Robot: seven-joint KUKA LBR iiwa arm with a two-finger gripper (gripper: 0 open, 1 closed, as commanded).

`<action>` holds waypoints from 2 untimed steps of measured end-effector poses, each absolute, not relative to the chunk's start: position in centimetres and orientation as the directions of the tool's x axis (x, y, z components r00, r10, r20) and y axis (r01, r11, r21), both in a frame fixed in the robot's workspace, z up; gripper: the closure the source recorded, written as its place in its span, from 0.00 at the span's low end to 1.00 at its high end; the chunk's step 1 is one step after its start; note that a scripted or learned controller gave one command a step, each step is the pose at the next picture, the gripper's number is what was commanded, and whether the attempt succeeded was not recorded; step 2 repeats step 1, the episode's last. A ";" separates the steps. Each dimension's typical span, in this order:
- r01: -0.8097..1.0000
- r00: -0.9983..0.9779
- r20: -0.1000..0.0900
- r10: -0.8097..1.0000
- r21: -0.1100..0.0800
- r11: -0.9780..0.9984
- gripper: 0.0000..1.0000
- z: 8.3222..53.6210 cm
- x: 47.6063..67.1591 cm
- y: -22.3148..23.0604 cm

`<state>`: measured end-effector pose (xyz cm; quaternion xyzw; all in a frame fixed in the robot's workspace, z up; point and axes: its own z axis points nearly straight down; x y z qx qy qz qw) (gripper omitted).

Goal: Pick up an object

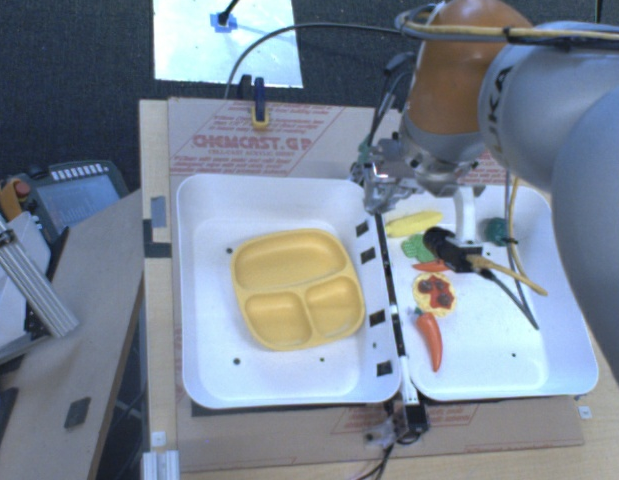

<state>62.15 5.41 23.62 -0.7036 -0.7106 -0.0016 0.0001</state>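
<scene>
- A cardboard-covered bench carries two white bins. The left bin (204,368) holds a yellow divided tray (289,288), and the right bin (534,358) holds small toy foods.
- The gripper (377,196) hangs at the right bin's far left corner, over the wall between the bins. I cannot tell how far open it is, and I see nothing in its hold.
- Going straight down, it would likely hit that wall.
- The nearest target, a yellow piece (414,223), lies just beside a green piece (419,246). A grab there could shove both away.
- The red chili (430,338), near the front left corner, lies clear of those two.

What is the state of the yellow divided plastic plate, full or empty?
Empty: all three compartments of the yellow divided plastic plate show bare yellow surface.
</scene>
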 end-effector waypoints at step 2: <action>1.000 -0.009 0.002 1.000 0.000 0.009 1.00 22.4 60.5 10.9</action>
